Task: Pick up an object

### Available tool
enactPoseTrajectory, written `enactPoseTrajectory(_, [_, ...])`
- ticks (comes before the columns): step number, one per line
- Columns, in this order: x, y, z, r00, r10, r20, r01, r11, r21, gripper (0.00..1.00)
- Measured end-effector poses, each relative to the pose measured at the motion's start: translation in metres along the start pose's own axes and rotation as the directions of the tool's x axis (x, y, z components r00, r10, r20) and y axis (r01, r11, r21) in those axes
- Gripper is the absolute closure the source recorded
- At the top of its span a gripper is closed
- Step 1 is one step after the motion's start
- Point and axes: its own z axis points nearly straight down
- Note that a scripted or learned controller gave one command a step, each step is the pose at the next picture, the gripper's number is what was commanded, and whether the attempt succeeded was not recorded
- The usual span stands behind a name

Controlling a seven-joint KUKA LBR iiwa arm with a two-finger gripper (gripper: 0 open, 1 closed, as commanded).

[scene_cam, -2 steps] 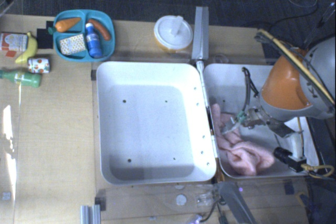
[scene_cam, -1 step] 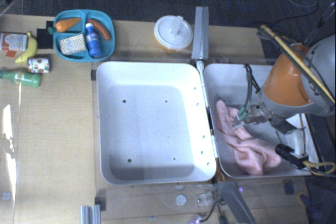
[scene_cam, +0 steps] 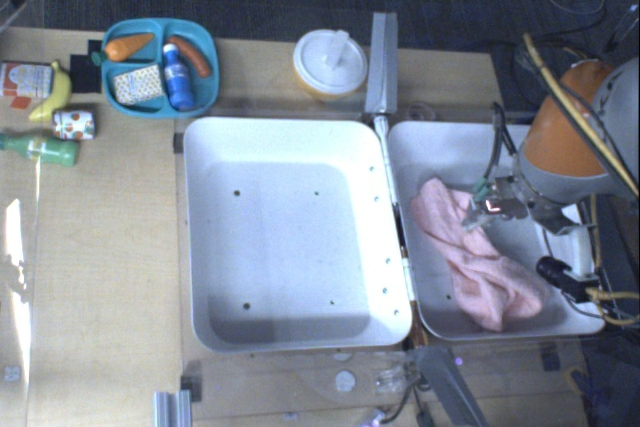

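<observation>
White plastic and shallow, the left bin sits on the wooden bench touching the right bin along their shared edge. Inside that right bin lies a crumpled pink cloth, spread from its middle toward the near corner. At the cloth's upper edge rests the arm's hand; whether it is clenched or released cannot be told.

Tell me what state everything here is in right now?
Pink cloth: crumpled, lying in the right bin.
Gripper: low over the cloth's upper edge.
Left bin: sits beside the right one.
Lidded cup: upright, lid on.
Blue tray: holds toy food.
</observation>
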Motion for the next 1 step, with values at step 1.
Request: enactPoseTrajectory(1, [0.0259,0.0442,-0.0768,0.926,-0.377,0.001,0.377,0.926,-0.002,1.00])
